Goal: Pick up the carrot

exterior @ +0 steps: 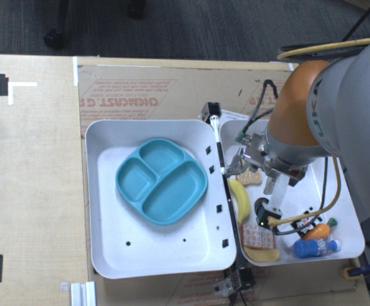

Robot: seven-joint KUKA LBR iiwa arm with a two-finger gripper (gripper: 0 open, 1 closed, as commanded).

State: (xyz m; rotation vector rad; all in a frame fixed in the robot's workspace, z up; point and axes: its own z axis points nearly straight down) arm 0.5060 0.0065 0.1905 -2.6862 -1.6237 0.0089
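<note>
Grey arm [355,101], orange band [294,99]

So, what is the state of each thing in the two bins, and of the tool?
carrot: lying in the right bin, near its right wall, free.
blue bottle: on its side, close beside the carrot.
banana: lying along the right bin's left wall.
blue plate: flat, right side up, in the left bin.
tool: over the right bin's left part, apart from the carrot.

We record a white left bin [111,241] carrying a light blue plate [162,182], and a white right bin [232,129]. At its left edge: yellow banana [240,199], red-and-white patterned packet [258,236]. At its near right corner: orange carrot [316,230], blue bottle [315,248].
</note>
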